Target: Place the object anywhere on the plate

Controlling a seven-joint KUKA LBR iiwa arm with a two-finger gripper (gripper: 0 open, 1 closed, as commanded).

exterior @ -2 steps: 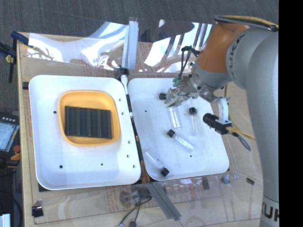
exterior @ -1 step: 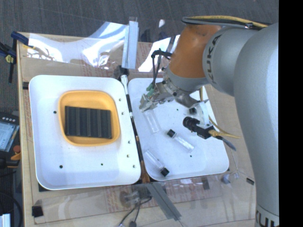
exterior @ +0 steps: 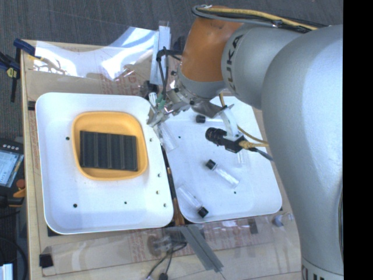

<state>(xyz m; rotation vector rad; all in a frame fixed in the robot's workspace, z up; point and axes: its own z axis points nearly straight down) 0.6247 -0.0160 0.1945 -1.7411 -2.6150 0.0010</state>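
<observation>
Where the picture starts on the left, a small screen [exterior: 8, 167] is cut off by the edge, so it is hard to read. Next to it sits the left bin [exterior: 99, 214], white and shallow. The yellow plate [exterior: 108, 146] lies flat in the middle of this bin, and its middle part is dark with ridges. Above the bin, near the top of the frame, lies a shiny clear sheet [exterior: 132, 42].

At the top of the gap between the two bins is the gripper [exterior: 159, 107]. It is a tangle of small shiny bits and wires, half hidden under the orange band [exterior: 205, 54]. I cannot tell if it is spread or pressed together, or if anything is in it.

The right bin [exterior: 265, 200] holds small things that are hard to make out. A clear piece with a black end [exterior: 213, 167] lies near the middle. Another clear piece with a black cap [exterior: 198, 209] lies near the bottom edge. A tiny black bit [exterior: 200, 119] lies near the top. These all rest in the right bin, well apart from the plate. A black plug [exterior: 218, 136] on a yellow wire hangs over the bin.

The big grey arm [exterior: 303, 109] covers the right side of the frame and hides the far edge of the right bin.
</observation>
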